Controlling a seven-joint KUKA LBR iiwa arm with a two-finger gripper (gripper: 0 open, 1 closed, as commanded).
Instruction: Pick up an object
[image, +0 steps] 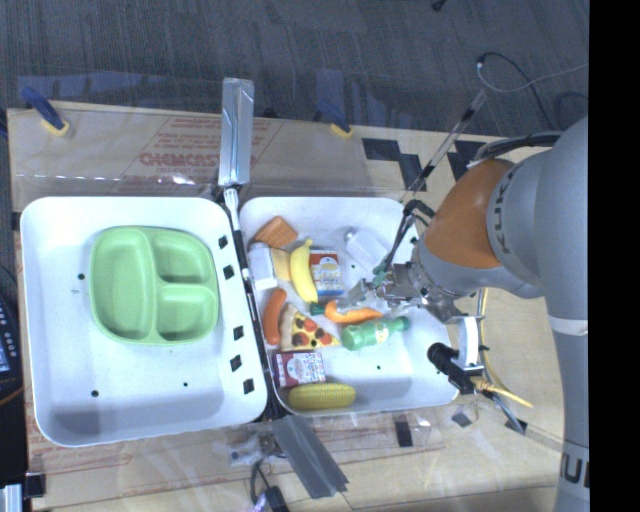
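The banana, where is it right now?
The banana lies in the right bin, toward its left side. It sits between the orange wedge above it and the pizza slice below, right beside a small red box.

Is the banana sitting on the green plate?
No, the banana lies in the right bin among other toys, while the green plate is in the left bin.

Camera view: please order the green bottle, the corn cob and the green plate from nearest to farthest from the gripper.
1. Green bottle, just below the gripper in the right bin.
2. Corn cob, at that bin's bottom edge.
3. Green plate, in the left bin.
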